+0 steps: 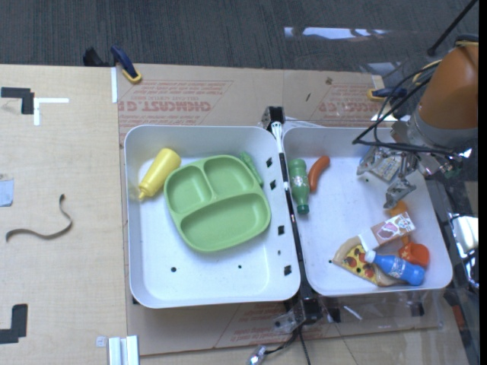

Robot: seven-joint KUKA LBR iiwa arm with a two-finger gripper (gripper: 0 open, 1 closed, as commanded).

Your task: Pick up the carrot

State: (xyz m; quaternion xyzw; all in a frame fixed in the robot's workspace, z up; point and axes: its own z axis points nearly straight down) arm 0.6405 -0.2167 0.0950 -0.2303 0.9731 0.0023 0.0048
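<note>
— Cardboard covers the tabletop [61, 280] under two white bins, with dark carpet beyond the far edge. What sits nearest the camera?

— Nearest, in the right bin [335, 280], a pizza slice toy [356, 260], a blue bottle [399, 268] lying on its side, something orange [415, 251] behind it, and a small red-and-white packet [393, 229]. Its label is too small to read.

— And the left bin [205, 287]?

— A green divided plate [218, 201] fills its middle, nothing in its compartments. A yellow bottle [157, 171] lies tilted just beside the plate's far left rim.

— Where is the carrot?

— The carrot [317, 169] lies in the right bin's far left corner, just beside a green bottle [299, 185] that lies along the dividing wall. Nothing holds it.

— The hand?

— The hand [396, 175] hangs over the far right part of the right bin, well apart from the carrot. It is a tangle of metal and cables; I cannot tell how its fingers stand. The arm's orange band [450, 82] is cut off by the frame.

— Any writing?

— Red print on the cardboard [175, 99] beyond the bins, upside down; I cannot read it surely.
</note>
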